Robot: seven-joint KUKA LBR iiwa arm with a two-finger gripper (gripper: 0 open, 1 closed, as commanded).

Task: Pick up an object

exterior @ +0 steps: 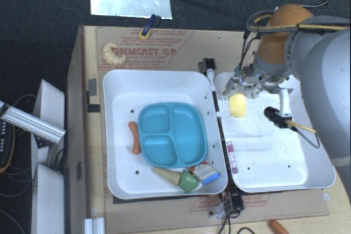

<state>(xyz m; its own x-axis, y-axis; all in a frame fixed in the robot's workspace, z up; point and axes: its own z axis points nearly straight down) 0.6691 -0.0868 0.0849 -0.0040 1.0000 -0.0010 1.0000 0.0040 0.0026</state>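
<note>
Left bin (118, 118): shallow white plastic, holding a blue three-compartment plate (171, 134).
Beside the plate: an orange sausage-shaped toy (134, 137) on its left; a cream cone (169, 175), a green piece (188, 182) and a small printed packet (207, 173) near its lower edge.
Right bin (274, 164): white, carrying a pale yellow egg-shaped object (238, 105) near its upper left corner.
Hand (245, 86): just above the yellow object; whether it is open or closed, I cannot tell.
Arm (310, 52): grey with orange band, entering from the right.
</note>
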